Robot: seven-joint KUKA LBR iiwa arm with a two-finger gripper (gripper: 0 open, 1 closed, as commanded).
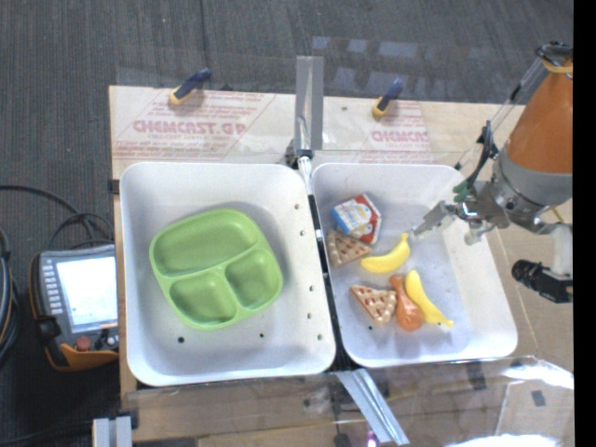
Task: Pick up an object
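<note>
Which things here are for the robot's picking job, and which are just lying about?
For the job:
end effector
two bananas
two waffle pieces
drumstick
small carton

Just lying about:
green divided plate
clamps
handheld control pad

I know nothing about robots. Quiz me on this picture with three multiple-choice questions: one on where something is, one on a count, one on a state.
1. Where is the green plate?
A. left bin
B. right bin
C. on the floor

2. How many bananas lie in the right bin?
A. none
B. two
C. five

3. What is on the green plate?
A. a banana
B. a waffle
C. nothing

Answers:
1 A, it sits in the left bin.
2 B, two yellow bananas lie there, one beside the milk carton.
3 C, its three compartments are bare.
</note>
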